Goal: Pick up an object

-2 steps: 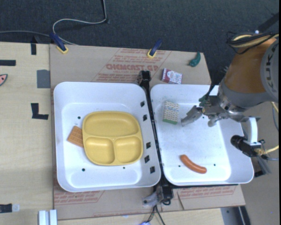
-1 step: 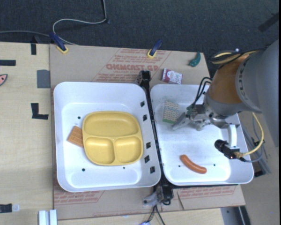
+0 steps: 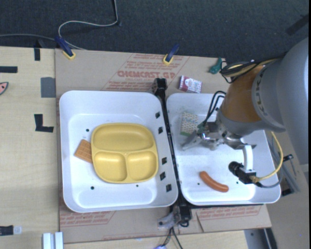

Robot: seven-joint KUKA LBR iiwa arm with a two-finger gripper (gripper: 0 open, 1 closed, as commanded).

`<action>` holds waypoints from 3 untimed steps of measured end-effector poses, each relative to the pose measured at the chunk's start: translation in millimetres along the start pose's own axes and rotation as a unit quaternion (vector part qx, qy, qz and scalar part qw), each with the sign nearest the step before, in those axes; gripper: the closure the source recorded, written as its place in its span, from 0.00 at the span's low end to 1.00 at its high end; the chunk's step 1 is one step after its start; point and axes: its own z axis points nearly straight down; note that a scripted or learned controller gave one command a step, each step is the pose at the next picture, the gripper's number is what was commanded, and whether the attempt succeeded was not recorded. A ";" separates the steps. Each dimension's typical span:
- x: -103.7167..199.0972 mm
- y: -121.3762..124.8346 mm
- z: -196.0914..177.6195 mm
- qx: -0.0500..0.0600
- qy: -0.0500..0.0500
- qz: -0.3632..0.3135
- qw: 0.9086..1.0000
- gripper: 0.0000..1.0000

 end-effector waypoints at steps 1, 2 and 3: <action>5.6 -32.7 -0.3 -0.001 0.000 0.000 1.000 0.00; 5.1 45.1 0.6 0.000 0.000 0.000 1.000 0.00; 4.7 44.5 -8.7 0.001 0.000 0.000 1.000 1.00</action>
